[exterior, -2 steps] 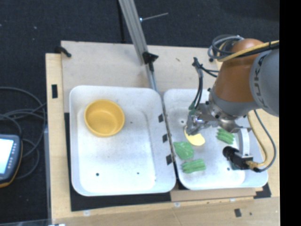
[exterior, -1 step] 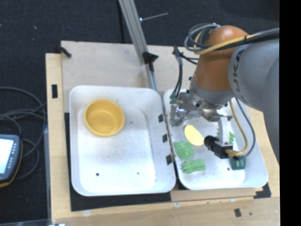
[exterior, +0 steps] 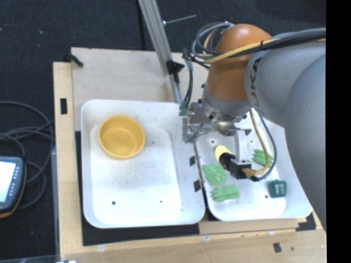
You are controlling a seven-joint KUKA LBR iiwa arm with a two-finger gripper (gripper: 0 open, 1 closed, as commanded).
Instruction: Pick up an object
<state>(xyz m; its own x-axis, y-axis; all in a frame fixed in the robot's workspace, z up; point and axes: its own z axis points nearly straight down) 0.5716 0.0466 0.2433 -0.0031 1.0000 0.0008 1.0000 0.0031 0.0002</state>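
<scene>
The gripper hangs under the orange-banded wrist, over the near-left part of the right bin, close to the wall between the two bins. Below it in that bin lie a light green flat piece and a green ridged piece. Another green piece lies further right, partly behind a cable. A small dark teal cup sits near the bin's front right. I see nothing between the gripper and these things. A yellow bowl stands upright in the left bin, toward its back left.
The grey arm covers the back and right of the right bin. A slanted metal rail rises behind the bins. A handheld screen and cables lie off the bench at the left.
</scene>
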